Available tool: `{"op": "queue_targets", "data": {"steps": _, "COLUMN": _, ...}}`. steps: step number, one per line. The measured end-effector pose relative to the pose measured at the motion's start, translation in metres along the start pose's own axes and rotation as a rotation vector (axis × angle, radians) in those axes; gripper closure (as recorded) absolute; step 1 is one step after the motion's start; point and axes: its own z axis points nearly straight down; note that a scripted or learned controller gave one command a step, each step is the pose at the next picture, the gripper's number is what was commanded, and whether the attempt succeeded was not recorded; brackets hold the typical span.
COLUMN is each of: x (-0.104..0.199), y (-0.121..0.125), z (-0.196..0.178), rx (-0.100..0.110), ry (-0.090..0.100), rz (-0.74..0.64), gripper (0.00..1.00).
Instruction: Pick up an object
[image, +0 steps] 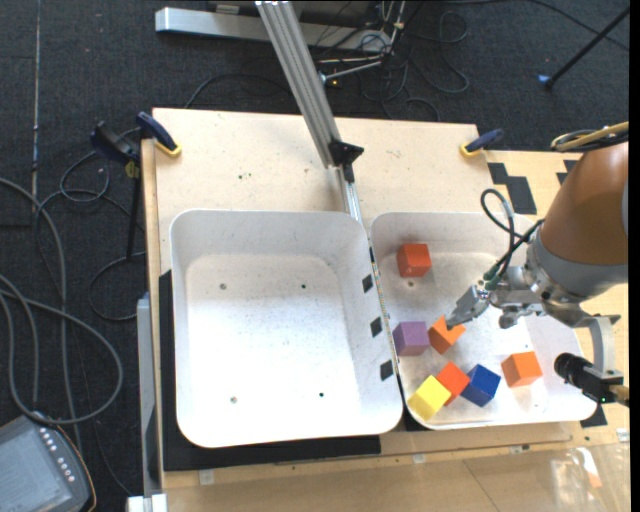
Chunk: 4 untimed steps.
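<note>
Yellow cube (430, 397) front; gripper (462, 318) touching orange cube (445, 334).

We see a dark carpet floor (70, 90) strewn with black cables (60, 300), and a pale speckled bench (260, 160).

Bright, even overhead light, soft shadows, mild glare on white bins (190, 260), sharp focus.

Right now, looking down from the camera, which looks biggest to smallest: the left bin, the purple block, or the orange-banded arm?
1. Left bin, easily biggest.
2. Arm, though it's nearer the camera, which inflates it.
3. Purple block, smallest.
</note>
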Motion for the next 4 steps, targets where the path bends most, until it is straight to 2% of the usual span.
{"op": "queue_targets", "data": {"steps": 1, "x": -0.007, "y": -0.007, "z": 0.051, "rx": 0.001, "ry": 0.000, "rz": 0.002, "gripper": 0.00}}
{"op": "queue_targets", "data": {"steps": 2, "x": -0.014, "y": -0.004, "z": 0.093, "rx": -0.014, "ry": -0.006, "rz": 0.007, "gripper": 0.00}}
{"op": "queue_targets", "data": {"steps": 3, "x": -0.013, "y": -0.003, "z": 0.082, "rx": -0.020, "ry": -0.008, "rz": 0.007, "gripper": 1.00}}
{"op": "queue_targets", "data": {"steps": 4, "x": -0.022, "y": -0.001, "z": 0.022, "rx": -0.012, "ry": -0.003, "rz": -0.002, "gripper": 1.00}}
